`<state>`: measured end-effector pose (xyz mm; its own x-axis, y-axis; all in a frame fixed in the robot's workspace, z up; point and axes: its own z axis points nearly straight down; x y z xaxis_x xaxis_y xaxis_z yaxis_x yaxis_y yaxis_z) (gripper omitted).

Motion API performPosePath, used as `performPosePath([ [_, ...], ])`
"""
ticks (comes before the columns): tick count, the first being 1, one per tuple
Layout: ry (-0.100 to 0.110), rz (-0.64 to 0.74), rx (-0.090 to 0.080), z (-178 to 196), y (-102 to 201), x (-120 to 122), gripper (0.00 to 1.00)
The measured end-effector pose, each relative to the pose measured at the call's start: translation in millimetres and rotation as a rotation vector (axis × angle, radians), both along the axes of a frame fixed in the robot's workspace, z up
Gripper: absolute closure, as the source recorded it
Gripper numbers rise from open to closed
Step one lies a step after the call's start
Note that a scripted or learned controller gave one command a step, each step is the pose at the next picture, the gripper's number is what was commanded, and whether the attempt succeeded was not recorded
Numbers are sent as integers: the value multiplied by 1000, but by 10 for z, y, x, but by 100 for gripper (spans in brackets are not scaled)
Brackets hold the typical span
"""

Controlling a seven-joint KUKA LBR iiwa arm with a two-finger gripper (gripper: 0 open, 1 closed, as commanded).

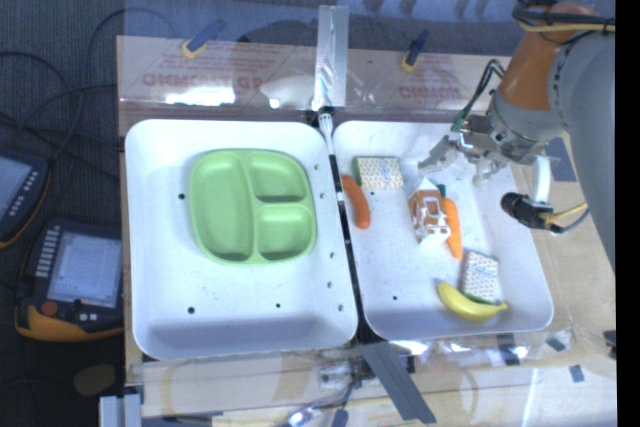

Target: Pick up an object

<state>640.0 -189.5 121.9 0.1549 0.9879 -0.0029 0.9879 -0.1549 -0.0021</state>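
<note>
The right bin (400, 305) holds several objects. A speckled box (378, 173) lies at its back left, with an orange carrot (357, 202) along the left wall. Mid-bin there is a white and orange carton (428, 213) with a second carrot (454, 229) against its right side. A second speckled box (481, 275) and a banana (468, 303) lie at the front right. My gripper (462, 160) hangs over the bin's back right, just behind the carton. It is open, fingers spread, with nothing between them.
The left bin (160, 295) holds a green divided plate (253, 205). A raised divider (338, 215) separates the bins. Clear plastic sheeting (250, 80) stands behind them. The arm's grey body and orange band (535, 65) fill the space at the right.
</note>
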Motion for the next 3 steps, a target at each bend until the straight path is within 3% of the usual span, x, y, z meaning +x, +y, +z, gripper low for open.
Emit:
performPosePath([
  [1,-25,-449,6,-254,164,-302,0],
  [2,-29,-105,-2,-268,7,-767,0],
  [3,-30,-102,2,-172,27,-750,100],
])
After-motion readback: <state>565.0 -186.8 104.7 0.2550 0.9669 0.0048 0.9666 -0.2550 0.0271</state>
